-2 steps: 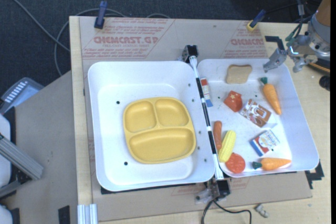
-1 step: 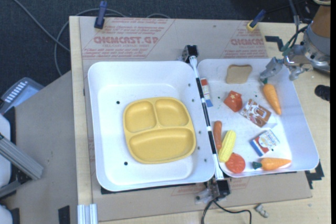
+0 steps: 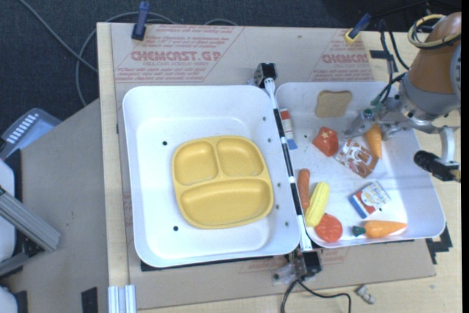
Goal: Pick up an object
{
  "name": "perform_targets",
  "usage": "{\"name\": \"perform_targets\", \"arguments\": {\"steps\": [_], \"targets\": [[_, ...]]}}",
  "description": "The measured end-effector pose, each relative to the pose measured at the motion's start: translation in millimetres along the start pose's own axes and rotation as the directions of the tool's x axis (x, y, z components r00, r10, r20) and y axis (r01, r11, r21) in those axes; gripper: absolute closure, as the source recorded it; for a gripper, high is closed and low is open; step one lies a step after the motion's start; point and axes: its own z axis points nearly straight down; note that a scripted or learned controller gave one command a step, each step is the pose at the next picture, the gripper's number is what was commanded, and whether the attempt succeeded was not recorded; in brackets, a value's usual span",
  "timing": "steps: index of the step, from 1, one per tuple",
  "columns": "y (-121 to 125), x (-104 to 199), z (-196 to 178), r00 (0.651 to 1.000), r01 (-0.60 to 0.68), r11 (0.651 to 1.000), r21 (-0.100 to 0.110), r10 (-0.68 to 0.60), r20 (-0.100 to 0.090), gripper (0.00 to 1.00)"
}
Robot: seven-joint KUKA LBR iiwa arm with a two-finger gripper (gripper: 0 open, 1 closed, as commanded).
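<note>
The right bin [image 3: 434, 210] holds several toy foods. A slice of toast [image 3: 333, 103] lies at the back, with a red pepper piece [image 3: 326, 141] and a printed snack packet [image 3: 356, 156] in front of it. My gripper [image 3: 374, 121] hangs low over the bin's back right, reaching in from the right. A small orange piece [image 3: 376, 144] lies directly under its tip, touching the packet. Whether the gripper holds that piece is hidden. Nearer the front lie a sausage [image 3: 303, 187], a corn cob [image 3: 317, 203], a tomato [image 3: 329, 228], a carrot [image 3: 382, 229] and a small carton [image 3: 370, 198].
The left bin [image 3: 139, 157] carries a yellow divided plate [image 3: 220, 179] in its middle. A black clamp [image 3: 265, 72] sits at the back where the two bins meet. Cables run along the arm [image 3: 432, 70] at the right edge.
</note>
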Motion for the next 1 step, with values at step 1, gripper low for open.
{"name": "perform_targets", "arguments": {"steps": [1], "targets": [[0.7, -2.0, -11.1, 1.000, -0.002, 1.000, -0.005, 0.002, 0.006, 1.00]]}}
